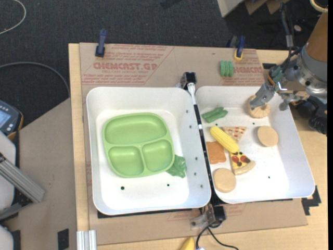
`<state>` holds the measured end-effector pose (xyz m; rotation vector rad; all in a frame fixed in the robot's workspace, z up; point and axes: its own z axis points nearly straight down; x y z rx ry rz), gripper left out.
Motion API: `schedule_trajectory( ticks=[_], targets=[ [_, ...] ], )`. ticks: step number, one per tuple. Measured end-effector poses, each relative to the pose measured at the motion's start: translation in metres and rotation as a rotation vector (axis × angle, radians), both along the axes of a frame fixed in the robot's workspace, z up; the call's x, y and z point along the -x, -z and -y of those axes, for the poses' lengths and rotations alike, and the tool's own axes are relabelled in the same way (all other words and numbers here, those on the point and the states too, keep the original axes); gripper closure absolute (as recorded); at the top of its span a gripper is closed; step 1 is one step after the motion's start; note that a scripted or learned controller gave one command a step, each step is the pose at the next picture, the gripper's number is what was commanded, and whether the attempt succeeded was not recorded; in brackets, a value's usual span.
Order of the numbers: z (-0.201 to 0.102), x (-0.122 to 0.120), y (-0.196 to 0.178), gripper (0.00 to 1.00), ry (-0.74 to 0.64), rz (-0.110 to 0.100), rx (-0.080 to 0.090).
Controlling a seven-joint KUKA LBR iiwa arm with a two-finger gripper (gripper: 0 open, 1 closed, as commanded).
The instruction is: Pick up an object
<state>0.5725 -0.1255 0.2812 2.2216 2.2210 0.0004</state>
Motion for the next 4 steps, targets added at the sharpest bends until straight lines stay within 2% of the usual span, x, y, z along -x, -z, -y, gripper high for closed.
schedule_trajectory(
  ticks=[1,2,3,4],
  targets=[
    [-0.042,0.063,0.101,0.0,0.0,-0.012,-0.004],
    [-0.039,0.059,0.096,0.0,0.001,0.0,0.0],
    [-0.032,0.075,0.192,0.0,0.002,-0.006,0.0],
    [-0.032,0.073,0.176,1.0,0.003,0.003,0.001]
  ],
)
